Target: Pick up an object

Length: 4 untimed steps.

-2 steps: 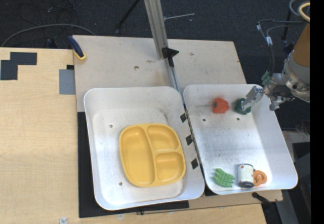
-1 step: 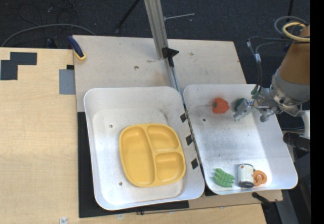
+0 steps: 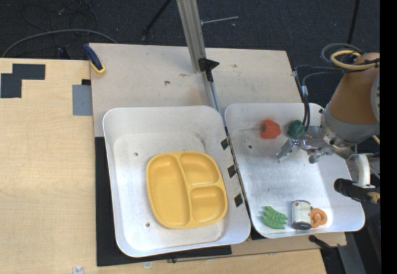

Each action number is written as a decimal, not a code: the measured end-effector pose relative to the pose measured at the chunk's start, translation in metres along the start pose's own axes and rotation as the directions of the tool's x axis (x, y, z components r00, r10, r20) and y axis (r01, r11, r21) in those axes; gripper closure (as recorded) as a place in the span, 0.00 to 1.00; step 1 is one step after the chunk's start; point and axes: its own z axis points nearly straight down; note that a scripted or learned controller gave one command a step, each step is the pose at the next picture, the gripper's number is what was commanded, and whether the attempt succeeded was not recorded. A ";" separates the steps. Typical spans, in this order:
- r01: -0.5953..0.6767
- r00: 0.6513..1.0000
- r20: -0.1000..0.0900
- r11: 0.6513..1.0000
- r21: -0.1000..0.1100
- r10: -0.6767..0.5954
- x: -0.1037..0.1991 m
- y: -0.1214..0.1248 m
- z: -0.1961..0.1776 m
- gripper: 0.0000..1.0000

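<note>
A red object (image 3: 269,129) lies in the right bin (image 3: 273,186), beside a dark green item (image 3: 296,128). The gripper (image 3: 291,149) hangs just below them with its fingers spread apart, holding nothing. A yellow tray (image 3: 186,189) sits in the left bin (image 3: 124,142).

Yellow tray (image 3: 186,190) in left bin (image 3: 124,136); hand (image 3: 290,147) low in right bin (image 3: 260,170), near tomato (image 3: 269,129).

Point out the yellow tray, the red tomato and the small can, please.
Yellow tray (image 3: 186,189): camera view, on the divider between its compartments.
Red tomato (image 3: 269,129): camera view, on the middle of its red body.
Small can (image 3: 301,214): camera view, on its side wall.
</note>
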 end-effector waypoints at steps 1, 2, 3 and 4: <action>0.000 1.000 0.000 1.000 -0.001 0.000 -0.001 -0.004 0.044 0.00; -0.004 1.000 0.001 1.000 -0.003 0.004 -0.002 -0.004 0.032 1.00; 0.002 1.000 0.003 1.000 -0.012 -0.002 0.006 -0.003 -0.027 1.00; 0.002 1.000 0.003 1.000 -0.012 -0.002 0.012 0.000 -0.071 1.00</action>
